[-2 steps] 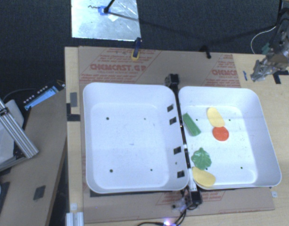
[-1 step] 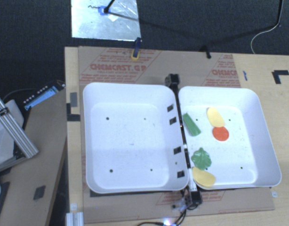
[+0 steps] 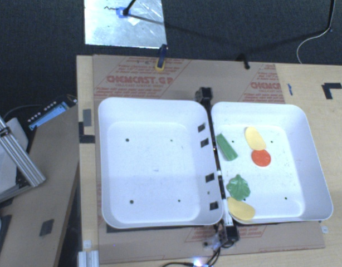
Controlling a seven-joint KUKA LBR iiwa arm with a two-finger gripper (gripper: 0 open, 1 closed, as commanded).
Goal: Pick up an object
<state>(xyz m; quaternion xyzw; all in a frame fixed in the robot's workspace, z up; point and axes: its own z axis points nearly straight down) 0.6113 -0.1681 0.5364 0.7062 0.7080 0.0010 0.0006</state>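
The right bin (image 3: 304, 143) holds several small toy foods. A green oblong piece (image 3: 226, 147) lies by its left wall. Right of that piece lies a pale yellow oval piece (image 3: 255, 138), and a red round piece (image 3: 262, 158) sits just below the oval. A green leafy piece (image 3: 238, 187) lies lower down on the bin's left side. A yellow piece (image 3: 241, 209) rests in the near left corner.
The left bin (image 3: 154, 163) sits beside the right one, joined by black clips (image 3: 207, 143) along the shared edge. Both rest on a cardboard sheet (image 3: 143, 77). A metal plate (image 3: 124, 14) lies at the far left. An aluminium frame (image 3: 12, 149) stands at the left.
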